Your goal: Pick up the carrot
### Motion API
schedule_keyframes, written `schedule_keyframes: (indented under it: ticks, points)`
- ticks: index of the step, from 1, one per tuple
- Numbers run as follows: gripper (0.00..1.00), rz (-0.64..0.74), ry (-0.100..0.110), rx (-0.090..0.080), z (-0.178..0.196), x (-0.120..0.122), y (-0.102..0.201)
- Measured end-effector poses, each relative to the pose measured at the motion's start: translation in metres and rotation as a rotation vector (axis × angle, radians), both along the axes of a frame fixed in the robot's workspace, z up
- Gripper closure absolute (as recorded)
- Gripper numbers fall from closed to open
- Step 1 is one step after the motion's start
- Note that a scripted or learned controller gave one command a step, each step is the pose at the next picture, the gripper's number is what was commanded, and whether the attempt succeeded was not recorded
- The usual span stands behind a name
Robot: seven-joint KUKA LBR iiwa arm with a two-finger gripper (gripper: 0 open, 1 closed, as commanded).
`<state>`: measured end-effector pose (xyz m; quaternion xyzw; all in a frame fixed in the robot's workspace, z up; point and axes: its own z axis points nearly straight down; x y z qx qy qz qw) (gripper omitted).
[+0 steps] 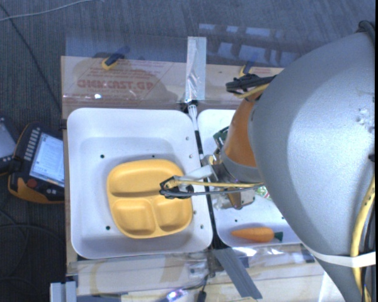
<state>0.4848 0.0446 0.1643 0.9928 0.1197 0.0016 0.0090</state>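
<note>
- The arm (321, 137) covers most of your right bin (223, 228); its left strip and near edge are uncovered.
- In the left bin (75, 187), the yellow plate (142, 200) sits toward the right wall; bare floor lies open on its left and far sides.
- The carrot (253, 234) lies along the right bin's near edge, with clear floor to its left.
- The gripper (238, 200) hangs farther in, apart from the carrot; you cannot tell its state.
</note>
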Motion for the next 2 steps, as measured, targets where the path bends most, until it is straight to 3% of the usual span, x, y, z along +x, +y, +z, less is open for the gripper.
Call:
schedule_keyframes:
  ticks: [1, 2]
  points:
    - [1.0, 0.132, 0.011, 0.013, 0.065, 0.053, -0.051]
    - [1.0, 0.117, -0.035, 0.004, 0.0, 0.043, 0.012]
